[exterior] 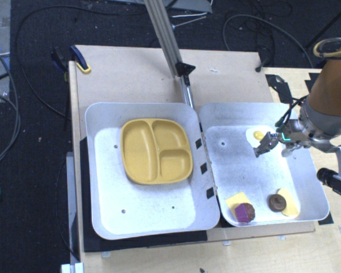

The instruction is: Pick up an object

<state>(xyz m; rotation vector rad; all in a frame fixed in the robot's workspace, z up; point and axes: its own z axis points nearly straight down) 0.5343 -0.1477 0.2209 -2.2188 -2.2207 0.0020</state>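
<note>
The gripper, whose grip state I cannot tell, hovers with the yellow piece just at its ten o'clock.

Arm reaches in, hand lowered leftward.

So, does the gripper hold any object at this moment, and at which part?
It cannot be told. The gripper is low in the right bin, beside a small yellow object, but no object shows between its fingers.
</note>
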